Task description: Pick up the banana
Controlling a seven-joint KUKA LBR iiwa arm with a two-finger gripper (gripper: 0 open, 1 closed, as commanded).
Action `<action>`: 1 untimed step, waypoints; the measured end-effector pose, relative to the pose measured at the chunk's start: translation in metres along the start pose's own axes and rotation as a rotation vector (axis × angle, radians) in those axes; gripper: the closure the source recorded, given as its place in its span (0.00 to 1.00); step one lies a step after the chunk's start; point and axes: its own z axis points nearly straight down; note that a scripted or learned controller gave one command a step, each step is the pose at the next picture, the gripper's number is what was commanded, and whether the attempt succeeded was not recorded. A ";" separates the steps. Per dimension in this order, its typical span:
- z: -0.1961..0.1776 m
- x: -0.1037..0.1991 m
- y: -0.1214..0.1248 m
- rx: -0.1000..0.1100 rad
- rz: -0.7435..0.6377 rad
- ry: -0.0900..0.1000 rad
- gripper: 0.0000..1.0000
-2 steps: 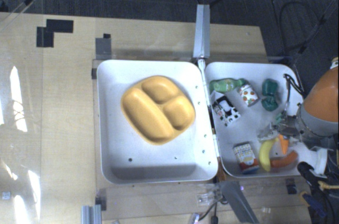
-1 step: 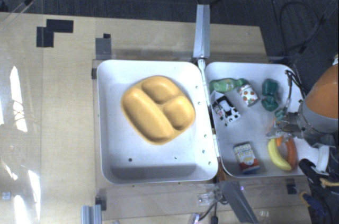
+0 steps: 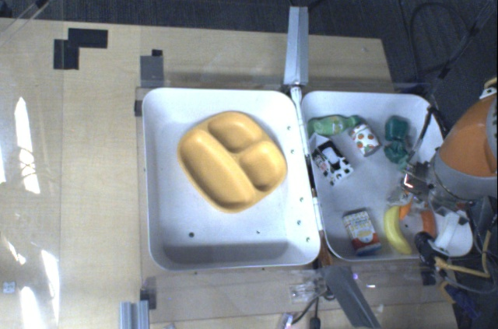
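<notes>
The banana [image 3: 397,230] lies in the right bin [image 3: 366,187] near its front right corner, just beside a small printed carton [image 3: 360,231] on its left. The claw [image 3: 421,211] hangs just right of the banana at the bin's right edge, and I cannot tell how far open it is or whether it has hold of anything. Further back in that bin lie a green bottle [image 3: 333,124], a black-and-white toy [image 3: 330,162] and a teal object [image 3: 398,137], while the left bin [image 3: 167,218] on the table [image 3: 101,164] holds 1 yellow 3-part plate [image 3: 232,160].
</notes>
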 end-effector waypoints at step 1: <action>0.000 0.009 -0.003 0.002 0.464 0.003 1.00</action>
